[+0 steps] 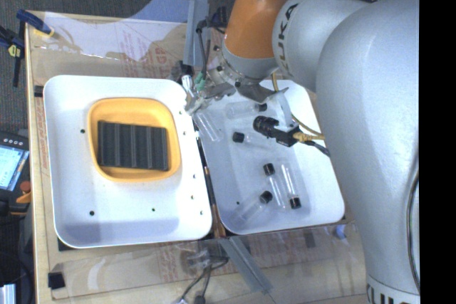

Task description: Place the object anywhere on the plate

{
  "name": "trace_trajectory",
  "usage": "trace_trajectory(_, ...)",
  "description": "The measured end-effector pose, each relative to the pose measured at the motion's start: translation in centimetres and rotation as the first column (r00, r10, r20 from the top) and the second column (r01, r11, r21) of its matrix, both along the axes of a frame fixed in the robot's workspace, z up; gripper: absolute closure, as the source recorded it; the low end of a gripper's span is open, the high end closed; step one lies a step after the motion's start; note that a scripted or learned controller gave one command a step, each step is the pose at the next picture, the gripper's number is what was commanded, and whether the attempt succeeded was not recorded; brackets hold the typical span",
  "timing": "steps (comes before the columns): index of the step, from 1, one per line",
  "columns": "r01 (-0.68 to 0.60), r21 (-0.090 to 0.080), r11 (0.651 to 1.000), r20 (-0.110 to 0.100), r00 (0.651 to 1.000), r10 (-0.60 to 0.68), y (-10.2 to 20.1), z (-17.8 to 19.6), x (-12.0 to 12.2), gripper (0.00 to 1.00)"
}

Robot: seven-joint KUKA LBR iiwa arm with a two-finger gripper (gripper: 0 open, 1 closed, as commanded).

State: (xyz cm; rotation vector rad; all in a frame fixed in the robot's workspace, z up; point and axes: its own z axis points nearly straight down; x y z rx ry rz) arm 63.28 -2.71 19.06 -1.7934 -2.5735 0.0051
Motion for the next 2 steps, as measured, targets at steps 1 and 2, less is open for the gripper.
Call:
trace_trajectory(1,-0.297,0.001,0.955,0.001,0.955,0.297,1.52,0.03,-1.06,1.0)
trace_trajectory(2,-0.296,0.001,0.955,0.001,0.955,0.296,1.48,0.04,-1.05,0.0)
